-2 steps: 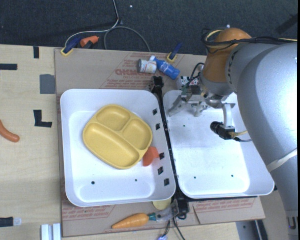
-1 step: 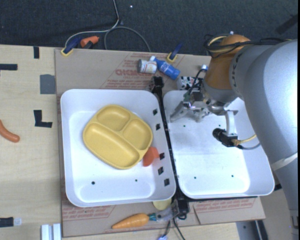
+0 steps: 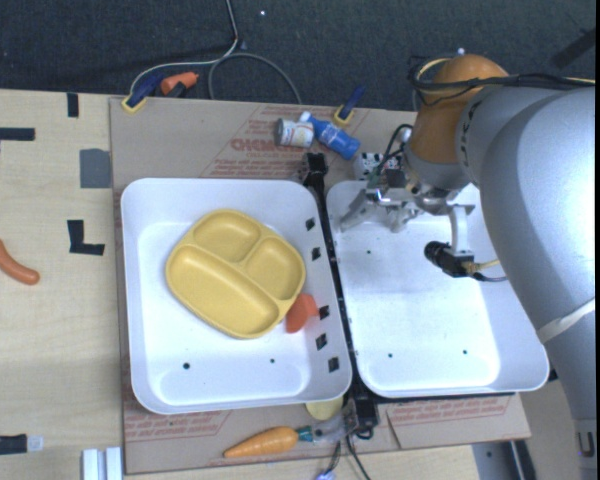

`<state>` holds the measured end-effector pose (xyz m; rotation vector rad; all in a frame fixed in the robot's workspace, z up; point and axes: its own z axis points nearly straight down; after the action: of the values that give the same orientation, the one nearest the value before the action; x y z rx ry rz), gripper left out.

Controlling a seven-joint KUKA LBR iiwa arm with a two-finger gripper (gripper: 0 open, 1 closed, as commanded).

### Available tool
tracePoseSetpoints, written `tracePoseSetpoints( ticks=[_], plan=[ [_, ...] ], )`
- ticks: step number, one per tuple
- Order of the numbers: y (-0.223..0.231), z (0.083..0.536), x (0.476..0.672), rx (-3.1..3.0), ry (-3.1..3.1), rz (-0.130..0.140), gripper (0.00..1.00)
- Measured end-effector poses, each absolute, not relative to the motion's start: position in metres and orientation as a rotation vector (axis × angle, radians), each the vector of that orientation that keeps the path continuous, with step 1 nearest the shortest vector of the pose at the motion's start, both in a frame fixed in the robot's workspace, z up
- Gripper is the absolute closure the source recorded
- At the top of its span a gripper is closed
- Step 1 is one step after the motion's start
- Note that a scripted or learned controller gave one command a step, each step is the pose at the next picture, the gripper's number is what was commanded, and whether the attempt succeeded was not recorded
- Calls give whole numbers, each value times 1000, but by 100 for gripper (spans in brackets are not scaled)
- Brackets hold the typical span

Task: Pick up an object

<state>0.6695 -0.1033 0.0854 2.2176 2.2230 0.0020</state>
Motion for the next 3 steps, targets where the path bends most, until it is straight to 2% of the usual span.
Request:
tracePoseSetpoints(
  ticks=[1, 2, 3],
  plan=[
    [-103, 96, 669, 2215, 2222, 1, 100],
    [-104, 95, 669, 2216, 2222, -1, 0],
    [-97, 85, 668, 2219, 2221, -6, 0]
  ],
)
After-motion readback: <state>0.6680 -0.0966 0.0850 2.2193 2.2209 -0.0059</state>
